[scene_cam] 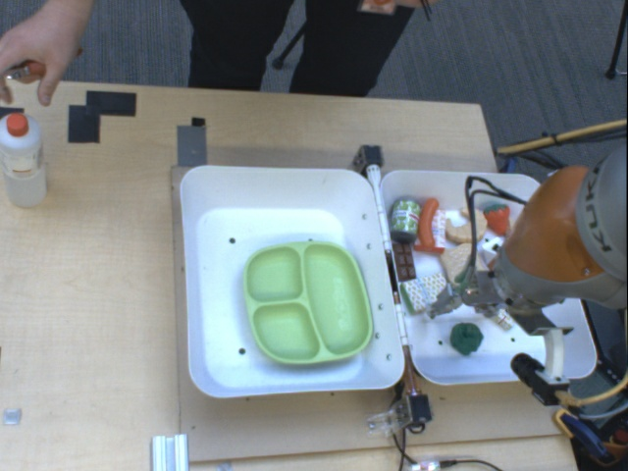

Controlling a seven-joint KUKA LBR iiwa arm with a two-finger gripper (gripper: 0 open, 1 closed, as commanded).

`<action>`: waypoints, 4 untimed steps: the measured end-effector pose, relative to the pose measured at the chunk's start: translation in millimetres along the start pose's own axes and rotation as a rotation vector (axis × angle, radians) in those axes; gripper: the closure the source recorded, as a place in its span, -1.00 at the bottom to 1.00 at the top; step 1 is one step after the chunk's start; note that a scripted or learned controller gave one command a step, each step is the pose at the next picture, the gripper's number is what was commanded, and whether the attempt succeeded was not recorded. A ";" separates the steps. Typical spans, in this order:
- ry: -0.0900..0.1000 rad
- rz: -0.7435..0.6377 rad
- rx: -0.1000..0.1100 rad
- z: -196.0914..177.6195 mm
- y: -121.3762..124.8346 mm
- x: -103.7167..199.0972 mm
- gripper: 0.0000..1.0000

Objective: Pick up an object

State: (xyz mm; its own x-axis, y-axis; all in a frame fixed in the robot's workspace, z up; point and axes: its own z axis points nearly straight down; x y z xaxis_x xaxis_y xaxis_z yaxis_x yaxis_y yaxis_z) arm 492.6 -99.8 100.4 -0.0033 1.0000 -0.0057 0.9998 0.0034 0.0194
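So in the camera view the arm (564,238) sits at the right of the frame, over the right bin (579,356). The gripper (469,297) hangs low in that bin's middle; honestly can't tell how its fingers are set. Around it: a dark green lump (466,338) just below, a patterned packet (424,291) to its left, a green can (404,218) and an orange piece (429,226) further up. The left bin (211,263) holds a green divided tray (307,302).

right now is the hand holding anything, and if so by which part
It cannot be told. The hand sits low in the right bin among the small items, just above the green round object, but nothing is visibly gripped.
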 end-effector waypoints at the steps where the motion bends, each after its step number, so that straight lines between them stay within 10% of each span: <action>1: 0.002 0.002 0.011 13.4 -3.8 15.6 -1.00; 2: 0.004 -0.001 0.006 2.3 -1.6 16.5 1.00; 3: 0.004 -0.001 0.007 2.3 -1.7 16.5 -1.00; 4: 0.005 -0.004 0.004 -8.1 -0.1 17.1 1.00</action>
State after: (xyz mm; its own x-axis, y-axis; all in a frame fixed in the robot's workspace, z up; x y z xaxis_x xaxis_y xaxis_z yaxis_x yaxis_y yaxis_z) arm 492.2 -82.7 108.3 -0.0074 1.0000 -0.0012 0.9999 0.0074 0.0156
